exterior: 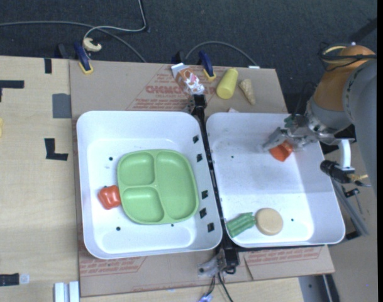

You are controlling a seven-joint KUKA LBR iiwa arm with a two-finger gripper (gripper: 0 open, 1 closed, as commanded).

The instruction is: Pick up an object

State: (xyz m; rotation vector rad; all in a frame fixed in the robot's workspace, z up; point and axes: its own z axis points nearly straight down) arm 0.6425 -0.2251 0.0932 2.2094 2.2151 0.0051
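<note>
While the claw (280, 141) sits low in the right bin (317, 228), a small red-orange object (280, 152) is seen touching its tip, though it cannot be told from this slant whether the piece is actually pinched or the fingers are merely beside it. For a sound pick, the grip should be confirmed before any lift, and the rise kept straight and slow so the piece is not knocked loose. Nearer the front wall of that bin lie a green object (240, 223) and a tan round object (269, 221), touching. Left of the right bin, the left bin (94, 128) holds a green divided plate (158, 186) and, just beside it, a red object (109, 197).
</note>
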